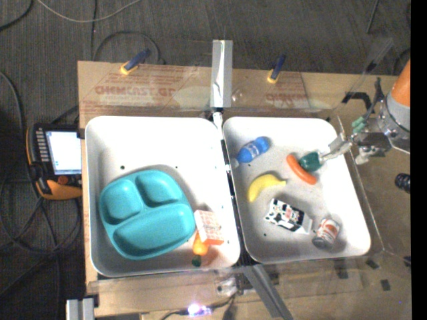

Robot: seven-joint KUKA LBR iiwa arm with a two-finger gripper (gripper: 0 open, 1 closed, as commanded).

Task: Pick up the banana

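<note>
At the far left, off the bench, we see a handheld control pendant with a lit screen and orange trim, resting on the dark floor. Next comes the left bin, where a teal divided plate fills most of the floor. Just right of the plate, near the bin's lower right corner, a small white and red carton lies against an orange item that we cannot identify.

Between the two bins, at the back, a grey upright post rises from the cardboard sheet, and two blue-and-yellow clamps grip that sheet's far edge.

In the right bin we find a blue bottle towards the back left, and the banana just below it, lying free on the white floor, well apart from the arm. Near the front sit a black-and-white patterned box and a small can. Right of the banana lies an orange carrot-like piece with a dark green object on top of it.

The gripper reaches in from the right, its tip at that green object; we cannot tell how it is set.
</note>
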